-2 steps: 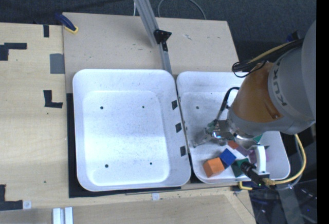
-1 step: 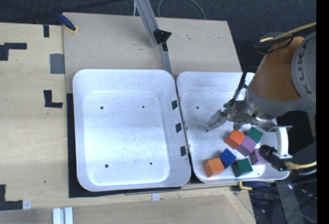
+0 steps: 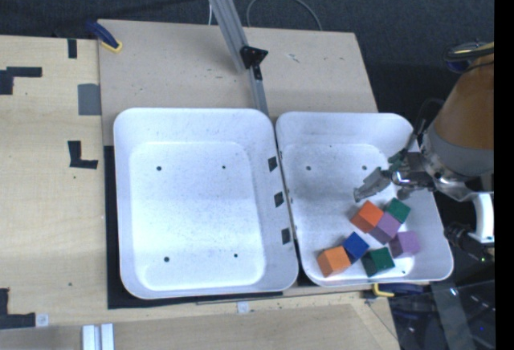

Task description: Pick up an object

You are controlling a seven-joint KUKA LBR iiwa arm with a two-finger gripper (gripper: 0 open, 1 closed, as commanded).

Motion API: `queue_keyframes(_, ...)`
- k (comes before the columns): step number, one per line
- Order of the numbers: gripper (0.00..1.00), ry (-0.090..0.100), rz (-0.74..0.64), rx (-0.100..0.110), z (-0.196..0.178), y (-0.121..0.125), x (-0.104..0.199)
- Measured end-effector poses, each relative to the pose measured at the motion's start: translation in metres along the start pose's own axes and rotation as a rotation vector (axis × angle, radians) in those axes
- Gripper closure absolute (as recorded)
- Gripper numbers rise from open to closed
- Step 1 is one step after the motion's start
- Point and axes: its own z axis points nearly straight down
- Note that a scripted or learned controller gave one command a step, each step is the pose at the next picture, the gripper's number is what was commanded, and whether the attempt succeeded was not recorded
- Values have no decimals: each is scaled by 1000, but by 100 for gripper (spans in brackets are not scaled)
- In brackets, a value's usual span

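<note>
While no writing reads anywhere, the jaws [image 3: 374, 189] hover apart — just above the orange cube [image 3: 369, 216] in the right bin [image 3: 337, 125].

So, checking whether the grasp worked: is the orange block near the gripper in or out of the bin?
In: orange block lies inside the right bin.

Bins [image 3: 193, 120] white speckled plastic; bench [image 3: 48, 204] pale wood; blocks [image 3: 369, 216] matt.
</note>
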Motion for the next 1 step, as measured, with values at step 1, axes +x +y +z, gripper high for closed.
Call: queue_keyframes(1, 0, -1, -5, -7, -126, 60, -24)
